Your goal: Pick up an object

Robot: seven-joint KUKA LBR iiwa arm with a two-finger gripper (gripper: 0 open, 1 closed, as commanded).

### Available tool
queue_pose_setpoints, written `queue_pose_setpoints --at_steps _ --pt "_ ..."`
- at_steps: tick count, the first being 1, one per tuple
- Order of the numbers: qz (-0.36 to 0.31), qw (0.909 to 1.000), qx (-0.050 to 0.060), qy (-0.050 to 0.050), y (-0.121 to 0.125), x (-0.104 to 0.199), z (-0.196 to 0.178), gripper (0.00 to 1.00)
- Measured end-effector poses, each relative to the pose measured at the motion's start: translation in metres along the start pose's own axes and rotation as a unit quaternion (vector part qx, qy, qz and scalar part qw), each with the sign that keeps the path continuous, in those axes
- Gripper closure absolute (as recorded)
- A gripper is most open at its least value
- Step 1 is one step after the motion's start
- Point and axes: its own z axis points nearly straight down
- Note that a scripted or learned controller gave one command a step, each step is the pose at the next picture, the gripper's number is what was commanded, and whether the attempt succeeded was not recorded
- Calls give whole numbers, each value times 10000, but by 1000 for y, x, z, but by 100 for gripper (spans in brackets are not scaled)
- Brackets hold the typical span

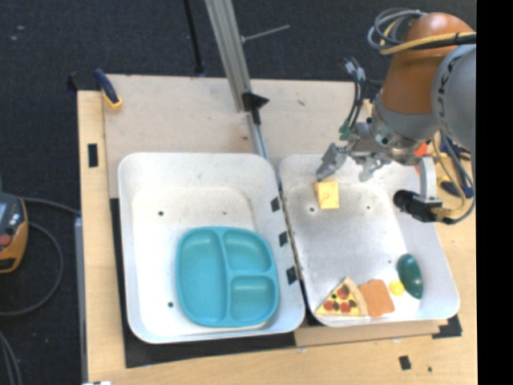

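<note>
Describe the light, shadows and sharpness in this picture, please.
In the camera view the light is even and rather soft: the two white bins look bright, with no hard glare. The yellow block casts only a faint shadow. The whole image is slightly soft; the gripper is somewhat blurred, and the small food pieces near the right bin's lower edge lack fine detail. The dark floor around the bench loses detail.

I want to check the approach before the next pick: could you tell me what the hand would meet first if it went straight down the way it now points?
Probably the yellow block: the open hand hangs just above and beside it in the right bin. Depth is unclear, so it might land on the bin floor beside the block instead.
</note>
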Motion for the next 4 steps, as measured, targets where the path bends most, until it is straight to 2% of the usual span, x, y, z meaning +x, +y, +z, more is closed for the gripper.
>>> queue_pose_setpoints --at_steps 2,3,4 --pt "-1 10000 20 -11 7 -2 123 0" --pt "11 10000 2 -12 8 -3 127 0" --pt "24 10000 -17 -14 9 -4 115 100"
